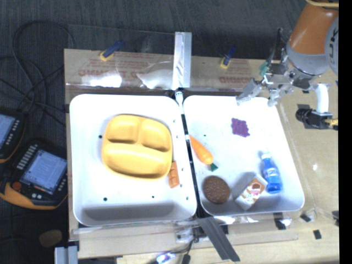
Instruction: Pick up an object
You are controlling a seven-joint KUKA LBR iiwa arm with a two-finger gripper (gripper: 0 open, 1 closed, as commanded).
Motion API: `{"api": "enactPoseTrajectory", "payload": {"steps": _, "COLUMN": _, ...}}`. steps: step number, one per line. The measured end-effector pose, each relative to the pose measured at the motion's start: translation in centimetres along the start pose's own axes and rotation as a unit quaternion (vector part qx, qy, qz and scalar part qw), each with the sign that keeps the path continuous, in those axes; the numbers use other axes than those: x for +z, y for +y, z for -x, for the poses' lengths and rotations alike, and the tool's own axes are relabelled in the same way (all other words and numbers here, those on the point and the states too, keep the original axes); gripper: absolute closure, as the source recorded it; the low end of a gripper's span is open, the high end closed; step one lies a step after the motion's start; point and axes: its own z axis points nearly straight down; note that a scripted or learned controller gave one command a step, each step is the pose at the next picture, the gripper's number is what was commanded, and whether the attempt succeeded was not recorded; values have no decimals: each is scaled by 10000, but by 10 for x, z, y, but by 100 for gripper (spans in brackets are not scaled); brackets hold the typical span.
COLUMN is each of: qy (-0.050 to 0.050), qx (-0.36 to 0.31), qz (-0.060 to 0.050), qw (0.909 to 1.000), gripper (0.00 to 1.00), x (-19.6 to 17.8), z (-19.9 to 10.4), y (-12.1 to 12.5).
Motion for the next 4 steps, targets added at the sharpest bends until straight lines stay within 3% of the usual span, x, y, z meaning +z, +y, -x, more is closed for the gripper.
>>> {"api": "enactPoseTrajectory", "payload": {"steps": 1, "qy": -6, "qx": -58, "qz": -7, "qw": 10000, "gripper": 0, "x": 82, "z": -10, "y": -35}}
{"api": "enactPoseTrajectory", "payload": {"steps": 2, "qy": 53, "qx": -292, "qz": -21, "qw": 9996, "gripper": 0, "x": 160, "z": 69, "y": -77}}
{"api": "enactPoseTrajectory", "payload": {"steps": 3, "qy": -7, "qx": -1283, "qz": 8, "qw": 9917, "gripper": 0, "x": 138, "z": 76, "y": -16}}
{"api": "enactPoseTrajectory", "payload": {"steps": 4, "qy": 8, "qx": -960, "qz": 24, "qw": 9954, "gripper": 0, "x": 168, "z": 62, "y": -91}}
